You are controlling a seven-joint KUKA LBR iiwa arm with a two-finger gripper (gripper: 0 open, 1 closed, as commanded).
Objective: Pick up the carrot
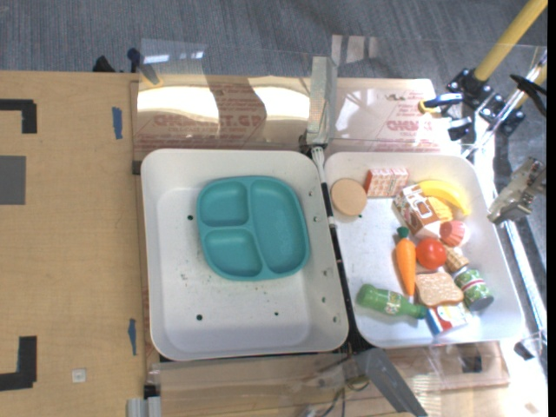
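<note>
The carrot (406, 266) is orange with a green top and lies lengthwise in the middle of the right bin (495, 320), top pointing to the far side. A red tomato (430, 252) touches its right side and a green bottle (388, 301) lies just below its tip. A grey metal part that looks like my gripper (519, 194) hangs at the right edge, outside the bin's right rim and well away from the carrot. Nothing shows between it and the carrot.
Around the carrot lie a banana (445, 196), a small carton (415, 208), a pink box (387, 182), a tan disc (349, 197), a bread slice (439, 289) and a can (474, 287). The left bin (174, 320) holds a teal divided plate (253, 227).
</note>
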